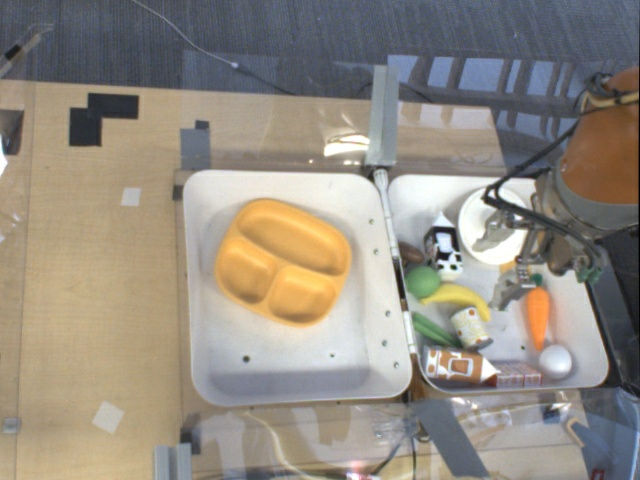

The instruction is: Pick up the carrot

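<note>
The orange carrot (pixel 538 315) lies in the right bin (pixel 596 320) near its right wall, pointing toward the front. My gripper (pixel 506 264) hangs over the same bin, just left of and slightly behind the carrot's top end. Its fingers (pixel 517 289) stand apart, open, with nothing held between them. The nearer fingertip is right beside the carrot's top, and I cannot tell if it touches. The grey wrist with its orange band (pixel 604 156) comes in from the upper right.
Around the carrot in the right bin are a white bowl (pixel 480 218), a cow figure (pixel 443 249), a green fruit (pixel 423 282), a banana (pixel 461 298), a small can (pixel 468 326), a brown carton (pixel 459 366) and a white ball (pixel 555 360). A yellow divided plate (pixel 283 261) sits in the left bin (pixel 215 353).
</note>
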